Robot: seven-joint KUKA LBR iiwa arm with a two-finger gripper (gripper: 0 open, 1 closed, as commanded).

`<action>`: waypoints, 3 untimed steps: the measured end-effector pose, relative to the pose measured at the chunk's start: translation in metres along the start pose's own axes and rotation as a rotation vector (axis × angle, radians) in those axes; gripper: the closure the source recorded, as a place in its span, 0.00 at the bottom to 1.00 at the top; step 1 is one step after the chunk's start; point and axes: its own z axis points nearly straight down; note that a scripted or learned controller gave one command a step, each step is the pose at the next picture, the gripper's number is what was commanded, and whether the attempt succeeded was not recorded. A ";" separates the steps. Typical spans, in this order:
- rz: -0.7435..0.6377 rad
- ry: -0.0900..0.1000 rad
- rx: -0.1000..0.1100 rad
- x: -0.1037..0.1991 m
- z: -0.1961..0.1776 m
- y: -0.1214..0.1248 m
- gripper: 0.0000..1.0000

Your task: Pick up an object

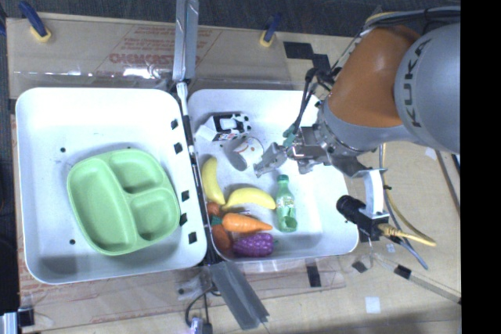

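The right bin (329, 235) holds several toys. Two yellow bananas (210, 180) (250, 197), an orange carrot (244, 224) and purple grapes (253, 245) lie along its left and front. A green bottle (285, 203) lies just right of them. Toward the back are a small grey piece (237, 158) and a black-and-white item (231, 123). My gripper (270, 159) hangs over the bin's middle, pointing left, between the grey piece and the bottle's cap. Nothing is visibly held in it.
The left bin (39, 129) holds a green divided plate (125, 199). A metal divider (185, 35) runs between the bins at the back. The arm's bulky wrist (368, 102) overhangs the right bin's right wall. Cables and a black fitting (360, 215) lie to the right of that bin.
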 end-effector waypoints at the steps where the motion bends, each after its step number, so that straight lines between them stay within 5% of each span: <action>1: 0.064 0.001 0.000 -0.057 0.104 0.010 0.00; 2: 0.029 0.001 -0.024 -0.069 0.136 -0.005 0.00; 3: 0.006 0.001 -0.004 -0.081 0.116 -0.025 0.00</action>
